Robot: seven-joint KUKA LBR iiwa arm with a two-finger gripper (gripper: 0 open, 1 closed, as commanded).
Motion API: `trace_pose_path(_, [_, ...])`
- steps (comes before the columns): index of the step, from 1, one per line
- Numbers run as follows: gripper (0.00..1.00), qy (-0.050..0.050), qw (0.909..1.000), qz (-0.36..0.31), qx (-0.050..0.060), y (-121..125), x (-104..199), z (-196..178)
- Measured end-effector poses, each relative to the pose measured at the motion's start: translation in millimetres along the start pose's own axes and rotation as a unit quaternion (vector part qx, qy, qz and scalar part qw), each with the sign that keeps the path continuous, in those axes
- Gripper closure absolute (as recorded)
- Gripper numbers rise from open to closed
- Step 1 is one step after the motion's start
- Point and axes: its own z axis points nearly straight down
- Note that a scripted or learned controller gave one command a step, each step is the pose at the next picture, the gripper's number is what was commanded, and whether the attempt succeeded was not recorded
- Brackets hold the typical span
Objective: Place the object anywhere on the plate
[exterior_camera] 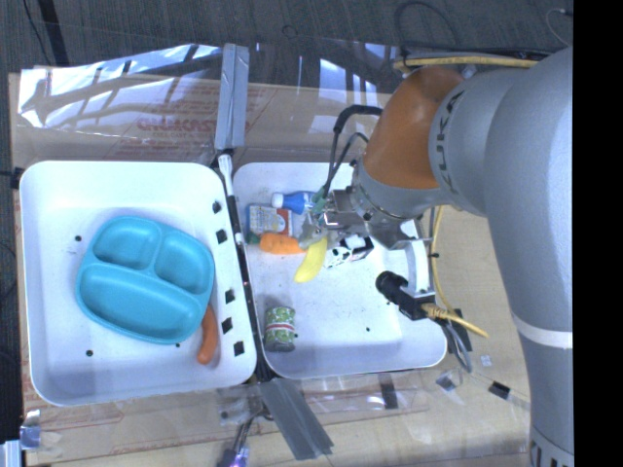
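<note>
Just beside the banana, the tool hovers, its state unclear.

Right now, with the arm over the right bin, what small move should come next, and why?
Probably a short descent onto the banana. The tool sits above the cluster of toys in the right bin, nothing visibly between its tips, while the blue plate waits in the left bin. A grasp has to come before any carry leftward.

Blue plate in L bin; hand over banana, carrot in R bin.
</note>
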Motion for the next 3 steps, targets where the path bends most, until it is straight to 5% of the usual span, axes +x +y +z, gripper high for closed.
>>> trace_pose_path(1, [1.0, 0.0, 0.9999, -0.012, 0.001, 17, 67, 2])
trace_pose_path(2, [1.0, 0.0, 0.9862, -0.166, 0.002, 4, 129, 2])
trace_pose_path(3, [0.0, 0.0, 0.9862, -0.166, 0.002, 4, 129, 2])
